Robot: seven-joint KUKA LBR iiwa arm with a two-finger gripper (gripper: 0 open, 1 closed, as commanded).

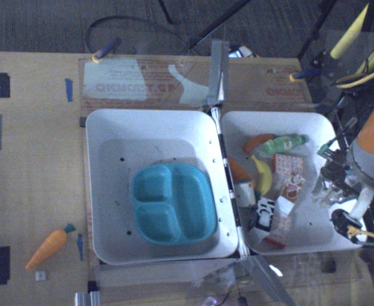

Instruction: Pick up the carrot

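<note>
While the arm hangs over the right bin's (234,121) outer edge, its gripper (339,193) sits low at that rim, and whether the fingers are spread or pressed together cannot be told. Far across from the fingers, beyond both bins, the carrot (46,248) lies on the bare desk (27,171) just outside the left bin (97,126), its green top pointing toward that bin. A blue divided tray (172,203) rests in the left bin. Nearer the fingers, the right bin holds a green bottle (282,144), a banana (261,174) and a red-and-white packet (289,173); its print is too blurred to read.
</note>
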